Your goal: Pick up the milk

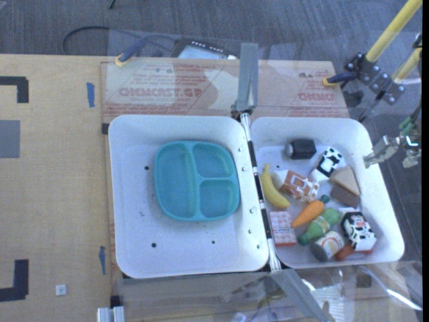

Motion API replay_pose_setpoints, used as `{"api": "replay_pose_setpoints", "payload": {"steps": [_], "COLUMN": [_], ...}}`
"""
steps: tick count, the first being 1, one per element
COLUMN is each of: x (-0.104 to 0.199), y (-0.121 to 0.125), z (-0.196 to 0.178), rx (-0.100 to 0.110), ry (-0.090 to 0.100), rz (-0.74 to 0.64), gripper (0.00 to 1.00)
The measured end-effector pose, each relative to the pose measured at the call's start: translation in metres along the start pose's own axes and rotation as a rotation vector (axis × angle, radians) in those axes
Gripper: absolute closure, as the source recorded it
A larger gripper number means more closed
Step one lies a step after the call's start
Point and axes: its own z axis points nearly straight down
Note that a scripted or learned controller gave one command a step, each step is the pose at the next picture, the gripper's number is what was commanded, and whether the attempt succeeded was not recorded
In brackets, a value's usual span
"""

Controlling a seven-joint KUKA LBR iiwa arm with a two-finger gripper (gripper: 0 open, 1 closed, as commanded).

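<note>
Two small cartons with black-and-white cow patches lie in the right bin [385,200]. One milk carton [328,161] sits toward the bin's far side, between a black block and a brown wedge. The other milk carton [359,231] rests near the front right corner, touching a can and a green bottle. Nothing is touching either carton from above.
The right bin also holds a banana [271,188], a carrot [308,213], a black block [301,148], a brown wedge [345,185], a patterned box [299,185], a red-and-white box [280,227], a green bottle [315,228] and a can [326,245]. A teal divided plate [198,180] lies in the left bin [127,200]. A metal fixture [392,147] juts over the right rim.
</note>
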Motion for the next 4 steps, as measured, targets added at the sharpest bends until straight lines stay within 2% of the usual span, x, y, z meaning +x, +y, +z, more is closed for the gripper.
{"api": "replay_pose_setpoints", "payload": {"steps": [1,2,3,4], "x": [0.025,0.002,-0.004,0.043], "y": [-0.014,-0.047,-0.047,-0.054], "z": [0.131,0.177,0.167,0.079], "rx": [0.001,-0.003,-0.004,0.001], "ry": [0.001,0.009,0.0,0.001], "rz": [-0.131,-0.202,-0.194,-0.137], "gripper": [0.0,0.0,1.0,1.0]}}
